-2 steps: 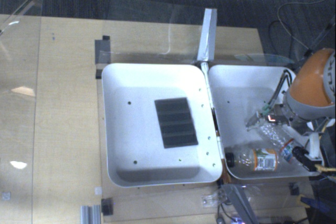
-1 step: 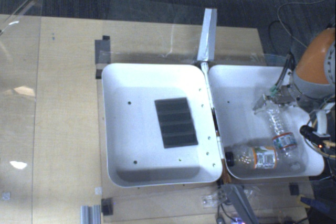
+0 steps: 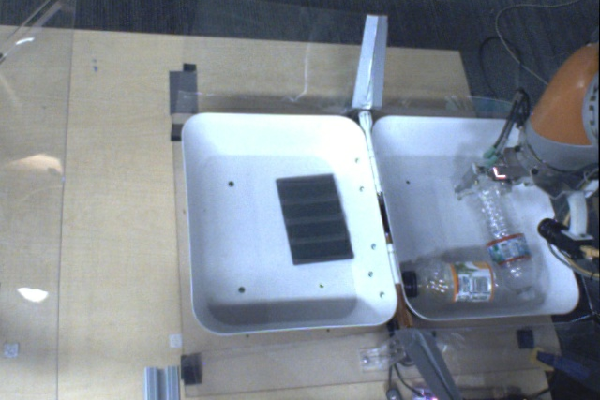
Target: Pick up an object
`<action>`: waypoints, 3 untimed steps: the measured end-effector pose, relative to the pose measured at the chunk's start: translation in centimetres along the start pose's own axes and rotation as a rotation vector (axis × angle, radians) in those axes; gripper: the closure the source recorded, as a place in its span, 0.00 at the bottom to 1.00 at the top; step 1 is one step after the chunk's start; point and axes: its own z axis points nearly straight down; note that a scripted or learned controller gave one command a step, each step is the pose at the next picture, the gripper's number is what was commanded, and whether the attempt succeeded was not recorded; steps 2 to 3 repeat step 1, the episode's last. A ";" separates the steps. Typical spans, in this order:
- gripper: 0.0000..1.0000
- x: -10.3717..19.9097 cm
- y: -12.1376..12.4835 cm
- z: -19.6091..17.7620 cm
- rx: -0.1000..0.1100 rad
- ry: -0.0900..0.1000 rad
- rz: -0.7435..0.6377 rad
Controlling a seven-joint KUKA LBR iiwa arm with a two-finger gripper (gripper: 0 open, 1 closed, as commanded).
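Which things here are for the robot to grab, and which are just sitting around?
For the job:
- gripper, over the right bin
- clear bottle with orange label
- second clear bottle, under the gripper

Just lying about:
- black ridged pad in the left bin
- cables

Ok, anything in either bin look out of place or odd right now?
Nothing spilled. Two clear plastic bottles lie on their sides in the right bin: one along the near wall, another angled. A dark ribbed pad sits slightly askew in the left bin.

Black ribbed rectangular pad (image 3: 314, 218): flat, centre of left bin.
Clear plastic bottle, orange label (image 3: 459, 281): on its side, lower right bin.
Second clear bottle (image 3: 499, 229): lying just above.
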 end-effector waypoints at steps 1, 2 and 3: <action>1.00 4.9 3.8 -7.0 0.007 0.004 -0.059; 1.00 4.9 3.8 -7.0 0.007 0.004 -0.059; 1.00 4.9 3.8 -7.0 0.007 0.004 -0.059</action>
